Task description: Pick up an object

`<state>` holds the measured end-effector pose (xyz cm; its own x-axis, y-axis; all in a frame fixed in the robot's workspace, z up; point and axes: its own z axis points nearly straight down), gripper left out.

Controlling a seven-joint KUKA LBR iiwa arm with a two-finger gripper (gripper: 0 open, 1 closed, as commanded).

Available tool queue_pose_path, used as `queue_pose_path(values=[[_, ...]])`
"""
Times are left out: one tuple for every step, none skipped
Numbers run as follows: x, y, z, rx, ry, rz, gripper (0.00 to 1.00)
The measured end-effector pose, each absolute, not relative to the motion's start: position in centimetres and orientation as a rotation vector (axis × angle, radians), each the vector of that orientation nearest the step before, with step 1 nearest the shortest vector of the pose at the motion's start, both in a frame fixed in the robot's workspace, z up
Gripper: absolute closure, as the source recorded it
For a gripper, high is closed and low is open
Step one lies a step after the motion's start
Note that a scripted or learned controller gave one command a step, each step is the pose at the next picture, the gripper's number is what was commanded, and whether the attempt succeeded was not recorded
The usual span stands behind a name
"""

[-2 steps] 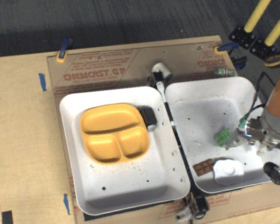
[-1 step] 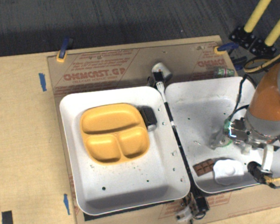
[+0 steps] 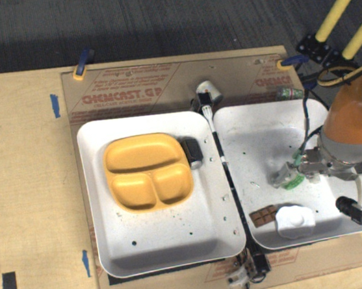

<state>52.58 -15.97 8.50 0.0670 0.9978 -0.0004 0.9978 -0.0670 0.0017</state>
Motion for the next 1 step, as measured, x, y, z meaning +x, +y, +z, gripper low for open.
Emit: queue_pose_path(values=[[57.94,-18.28,8.50,2.136,2.300,0.001,0.00]])
